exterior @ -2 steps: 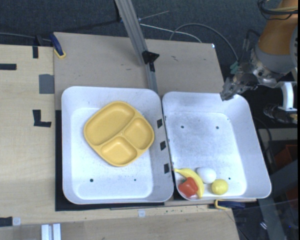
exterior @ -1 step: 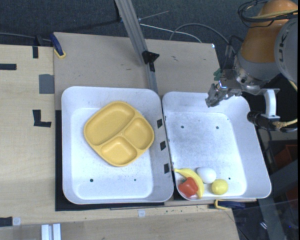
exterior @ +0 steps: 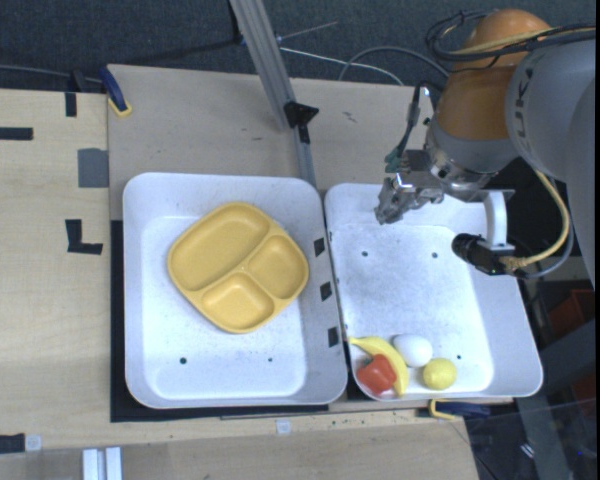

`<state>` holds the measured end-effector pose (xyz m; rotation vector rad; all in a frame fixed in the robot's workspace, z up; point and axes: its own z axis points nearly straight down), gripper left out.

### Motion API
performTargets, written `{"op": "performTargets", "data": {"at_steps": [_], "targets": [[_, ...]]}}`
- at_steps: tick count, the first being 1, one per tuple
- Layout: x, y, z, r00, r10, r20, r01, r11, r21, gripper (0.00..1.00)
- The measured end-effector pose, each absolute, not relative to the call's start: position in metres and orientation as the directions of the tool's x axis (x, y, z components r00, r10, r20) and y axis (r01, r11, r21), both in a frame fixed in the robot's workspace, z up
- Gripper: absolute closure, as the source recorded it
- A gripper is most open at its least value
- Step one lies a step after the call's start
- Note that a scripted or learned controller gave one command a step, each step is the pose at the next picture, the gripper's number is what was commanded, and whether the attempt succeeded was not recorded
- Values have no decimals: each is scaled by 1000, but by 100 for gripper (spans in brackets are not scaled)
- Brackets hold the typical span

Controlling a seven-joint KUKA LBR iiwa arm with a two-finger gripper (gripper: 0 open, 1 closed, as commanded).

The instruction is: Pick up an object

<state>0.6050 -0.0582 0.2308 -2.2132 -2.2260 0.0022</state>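
Toy fruit (exterior: 398, 360) sits bunched in the right bin's (exterior: 500, 318) near corner, probably having slid there. The gripper (exterior: 392, 208) hangs over the far rim, well apart; whether it grips anything, I cannot tell.

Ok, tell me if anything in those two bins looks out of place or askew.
The yellow three-compartment plastic tray sits skewed in the left white bin, not square to its walls. The small toy foods are crowded into the right bin's near corner. Nothing spilled or damaged.
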Motion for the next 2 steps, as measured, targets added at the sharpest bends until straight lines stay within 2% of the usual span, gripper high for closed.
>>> {"op": "performTargets", "data": {"at_steps": [2], "targets": [[594, 39, 216, -7, 1000, 1, 1000, 7, -3, 100]]}}
